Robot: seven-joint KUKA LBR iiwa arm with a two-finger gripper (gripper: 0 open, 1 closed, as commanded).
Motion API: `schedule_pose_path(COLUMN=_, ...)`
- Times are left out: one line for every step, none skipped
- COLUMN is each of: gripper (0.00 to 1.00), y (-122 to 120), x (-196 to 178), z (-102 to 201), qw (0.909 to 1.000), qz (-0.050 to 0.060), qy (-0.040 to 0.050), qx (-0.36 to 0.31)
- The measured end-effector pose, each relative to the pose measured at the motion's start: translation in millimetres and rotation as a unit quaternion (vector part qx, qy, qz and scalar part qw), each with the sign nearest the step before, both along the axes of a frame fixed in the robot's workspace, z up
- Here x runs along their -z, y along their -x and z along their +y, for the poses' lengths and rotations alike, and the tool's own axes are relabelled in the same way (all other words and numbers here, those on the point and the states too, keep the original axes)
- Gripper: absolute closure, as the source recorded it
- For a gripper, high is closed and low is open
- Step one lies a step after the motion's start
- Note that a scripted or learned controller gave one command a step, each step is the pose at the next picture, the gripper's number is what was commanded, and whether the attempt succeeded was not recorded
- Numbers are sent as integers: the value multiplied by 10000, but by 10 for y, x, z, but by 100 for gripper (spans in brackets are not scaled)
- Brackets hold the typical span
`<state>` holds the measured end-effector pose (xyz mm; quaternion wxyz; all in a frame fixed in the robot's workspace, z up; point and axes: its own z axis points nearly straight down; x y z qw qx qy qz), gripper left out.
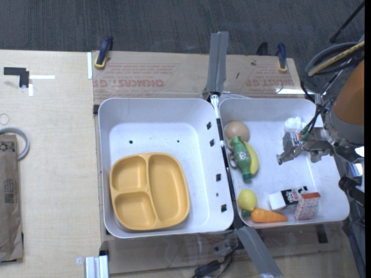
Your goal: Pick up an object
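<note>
End effector [285, 155] over right bin [272, 112], state unclear; glossy green bottle [242, 157]; 3-compartment yellow tray [150, 190].

The arm [353, 97] is cut off at the right edge, and the brown packet [8, 196] at the left edge.

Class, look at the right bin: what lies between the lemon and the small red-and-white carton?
In the camera view, the orange carrot and a black-and-white packet lie between the lemon and carton.

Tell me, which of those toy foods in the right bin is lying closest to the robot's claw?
The green bottle, lying across the banana, is nearest the gripper. The lemon and carrot lie farther off, by the bin's front edge.
</note>
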<state>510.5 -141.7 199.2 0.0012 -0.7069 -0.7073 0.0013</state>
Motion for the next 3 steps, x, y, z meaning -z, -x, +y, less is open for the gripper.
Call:
schedule_pose_path(gripper=0, y=-510, x=0, z=-354, qw=9979, qz=-9, qy=9, qx=642)
schedule_pose_path(gripper=0, y=-1023, x=1031, z=-573, qw=9963, qz=-9, qy=9, qx=854)
schedule_pose_path(gripper=0, y=-728, x=1074, z=-98, qw=9998, qz=-13, qy=3, qx=185)
